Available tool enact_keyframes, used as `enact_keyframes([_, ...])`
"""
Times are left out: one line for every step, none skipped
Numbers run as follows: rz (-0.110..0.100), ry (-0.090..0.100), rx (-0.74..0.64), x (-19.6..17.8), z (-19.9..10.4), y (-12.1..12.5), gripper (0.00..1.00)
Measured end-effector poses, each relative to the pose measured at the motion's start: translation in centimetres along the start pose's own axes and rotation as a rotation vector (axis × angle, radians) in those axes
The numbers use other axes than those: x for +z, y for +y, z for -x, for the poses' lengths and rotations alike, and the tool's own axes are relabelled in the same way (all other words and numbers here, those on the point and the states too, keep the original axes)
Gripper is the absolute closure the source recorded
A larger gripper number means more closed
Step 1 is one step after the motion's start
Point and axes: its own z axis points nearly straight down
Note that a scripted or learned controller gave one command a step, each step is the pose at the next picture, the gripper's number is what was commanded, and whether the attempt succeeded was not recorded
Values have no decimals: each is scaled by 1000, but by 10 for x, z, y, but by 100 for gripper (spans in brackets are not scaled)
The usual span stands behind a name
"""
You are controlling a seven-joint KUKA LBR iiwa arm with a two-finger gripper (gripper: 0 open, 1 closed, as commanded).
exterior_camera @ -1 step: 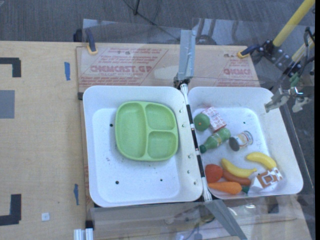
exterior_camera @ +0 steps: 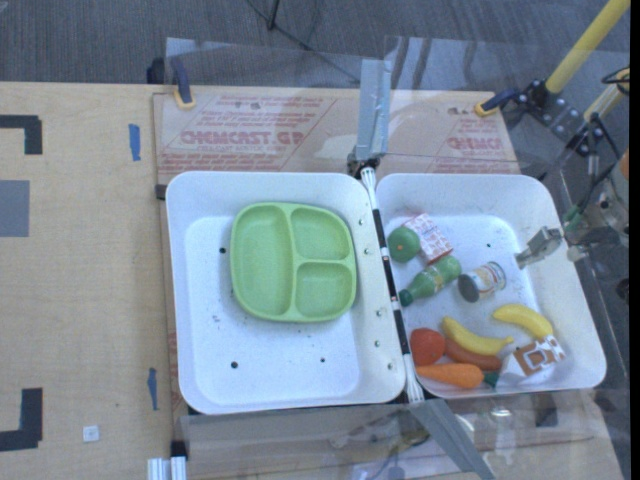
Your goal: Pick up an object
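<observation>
The right bin holds several small items. A green round fruit lies beside a red-and-white carton. Below them are a green bottle and a small can on its side. Two yellow bananas, a red tomato, an orange carrot and an orange-and-white box crowd the near end. My gripper hangs over the bin's right side, right of the can and above the bananas, with nothing seen in it.
The left bin holds a light green divided plate. A raised rim separates the two bins. Yellow-handled clamps and metal framing stand at the back right.
</observation>
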Motion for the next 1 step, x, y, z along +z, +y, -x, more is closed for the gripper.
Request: enact_keyframes([9,-5,-150,96,-73,-20,0])
